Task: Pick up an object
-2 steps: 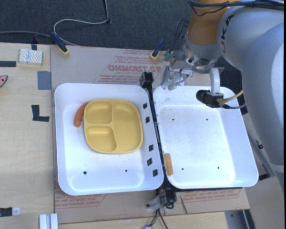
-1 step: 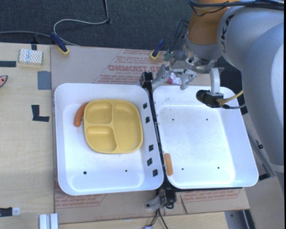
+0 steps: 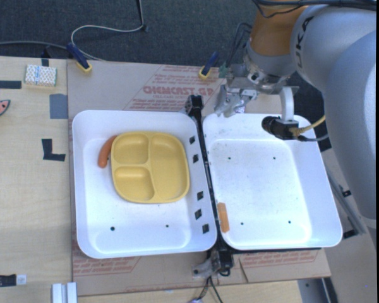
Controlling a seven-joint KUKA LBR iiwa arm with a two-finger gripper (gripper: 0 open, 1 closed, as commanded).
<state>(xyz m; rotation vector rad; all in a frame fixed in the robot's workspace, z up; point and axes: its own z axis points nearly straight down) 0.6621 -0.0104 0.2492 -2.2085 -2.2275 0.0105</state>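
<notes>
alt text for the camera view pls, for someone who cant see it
A grey arm's gripper hovers over the back edge of the right white bin, which has a small orange piece at its left wall. The left white bin holds a yellow divided plate and an orange carrot-like piece.

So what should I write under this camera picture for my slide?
Robot gripper hovers at the right bin's far edge; a yellow plate and two sausages wait below.

Fixed overhead slant over both bins [image 3: 82, 188]
</notes>
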